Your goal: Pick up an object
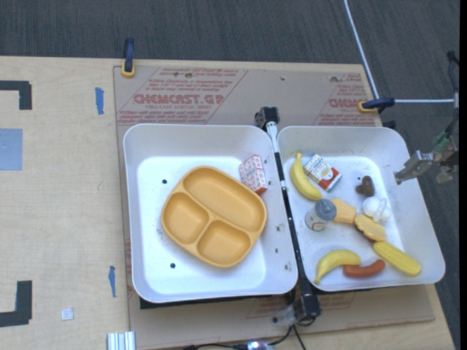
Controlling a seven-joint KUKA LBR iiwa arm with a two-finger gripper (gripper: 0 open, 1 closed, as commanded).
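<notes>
The right bin [416,217] holds several toy foods: a banana [303,181], a small red and white carton [322,172], a brown lump [365,187], a white bulb [375,208], a grey round piece [325,210], a corn cob [397,258], a second banana [336,262] and a sausage [363,270]. My gripper [410,169] hangs at that bin's right rim, above the wall, apart from every object. Nothing shows in its grasp.
In the left bin [146,195] lies a yellow-orange divided plate [213,216], with a small red-patterned carton [252,172] at its upper right. A black divider [281,195] runs between the bins. A white rod [357,35] slants across the upper right.
</notes>
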